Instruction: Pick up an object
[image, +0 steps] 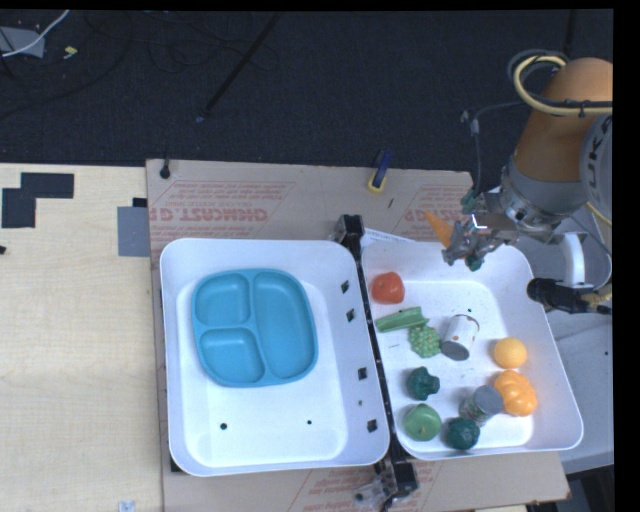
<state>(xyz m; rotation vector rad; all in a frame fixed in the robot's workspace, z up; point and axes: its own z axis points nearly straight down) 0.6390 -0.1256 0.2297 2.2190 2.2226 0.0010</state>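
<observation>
The arm reaches in from the right and its gripper hangs over the far rim of the right bin, near the back corner; from where I stand I cannot tell whether it is released or clenched, and I see nothing between its tips. An orange carrot lies just beside it on the rim, likely because it sits half out of the bin. The things to pick are all in that right bin: a red tomato near the divider, a green bean and a bumpy green piece mid-bin, a small can on its side, a lemon and an orange pepper toward the right wall, dark green pieces in front. The left bin holds a blue tray, seemingly set as a drop place. I judge the pick not yet begun; the carrot looks the closest target.
</observation>
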